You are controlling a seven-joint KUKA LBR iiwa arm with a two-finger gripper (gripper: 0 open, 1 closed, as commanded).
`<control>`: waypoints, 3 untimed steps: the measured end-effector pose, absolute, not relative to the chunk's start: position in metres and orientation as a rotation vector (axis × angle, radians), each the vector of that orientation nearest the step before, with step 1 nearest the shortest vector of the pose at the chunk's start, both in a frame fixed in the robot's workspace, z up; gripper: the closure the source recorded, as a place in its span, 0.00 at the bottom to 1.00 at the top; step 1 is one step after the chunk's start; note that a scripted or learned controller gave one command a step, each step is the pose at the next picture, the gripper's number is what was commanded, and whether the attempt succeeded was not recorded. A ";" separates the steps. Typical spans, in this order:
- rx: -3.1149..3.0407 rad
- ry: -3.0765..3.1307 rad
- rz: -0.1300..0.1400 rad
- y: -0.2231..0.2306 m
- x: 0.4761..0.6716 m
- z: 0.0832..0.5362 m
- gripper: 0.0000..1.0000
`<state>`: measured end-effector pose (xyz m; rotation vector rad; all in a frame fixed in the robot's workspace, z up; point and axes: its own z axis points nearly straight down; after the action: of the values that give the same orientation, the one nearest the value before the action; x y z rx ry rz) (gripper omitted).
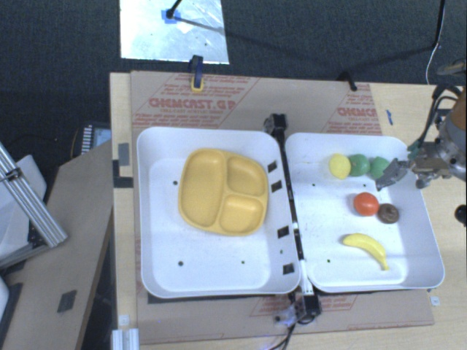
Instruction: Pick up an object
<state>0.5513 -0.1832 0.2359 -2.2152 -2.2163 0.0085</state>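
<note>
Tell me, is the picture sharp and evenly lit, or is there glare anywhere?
In the camera view, the silver sheet at the top throws back bright glare; the two white bins are evenly lit with faint shadows; the banana and tomato look slightly soft; the gripper is blurry.

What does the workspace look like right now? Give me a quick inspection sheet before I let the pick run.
Surface: two white bins, left bin and right bin, on a cardboard-covered bench.
Job's things: in the right bin, yellow ball, two green pieces, red-orange fruit, brown piece, banana.
Clutter: yellow divided plate in the left bin.
Grippers: gripper over the right bin's far right edge, near the green pieces; nothing seen between its fingers.
Cables: black cable at upper right.
Surroundings: foil sheet, dark floor.
</note>
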 end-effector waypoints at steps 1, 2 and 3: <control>-2.218 -2.226 -0.001 -0.183 0.554 0.242 0.00; -2.220 -2.221 0.002 -0.192 0.558 0.188 0.00; -2.218 -2.220 0.003 -0.188 0.558 0.125 0.00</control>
<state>0.5579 -0.1876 0.1253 -2.2177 -2.2195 0.0026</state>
